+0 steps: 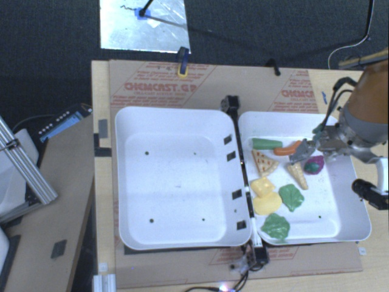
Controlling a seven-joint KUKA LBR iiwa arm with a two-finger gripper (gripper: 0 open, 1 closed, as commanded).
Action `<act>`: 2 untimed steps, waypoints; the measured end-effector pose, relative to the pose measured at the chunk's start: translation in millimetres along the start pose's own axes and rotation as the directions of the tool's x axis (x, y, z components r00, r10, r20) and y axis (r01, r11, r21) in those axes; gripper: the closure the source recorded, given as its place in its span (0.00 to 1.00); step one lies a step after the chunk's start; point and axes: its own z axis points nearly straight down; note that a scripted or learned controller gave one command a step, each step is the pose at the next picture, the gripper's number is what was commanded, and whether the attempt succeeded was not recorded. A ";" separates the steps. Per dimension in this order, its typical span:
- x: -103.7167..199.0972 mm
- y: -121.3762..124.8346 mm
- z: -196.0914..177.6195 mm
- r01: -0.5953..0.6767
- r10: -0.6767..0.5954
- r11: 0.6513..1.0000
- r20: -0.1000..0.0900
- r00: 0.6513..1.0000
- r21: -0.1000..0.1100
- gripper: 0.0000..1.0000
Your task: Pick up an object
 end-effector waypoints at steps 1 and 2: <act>81.1 28.2 43.1 0.008 -0.008 1.000 -0.002 1.000 0.001 0.00; 16.6 15.2 134.2 -0.007 0.007 1.000 0.001 1.000 0.005 0.00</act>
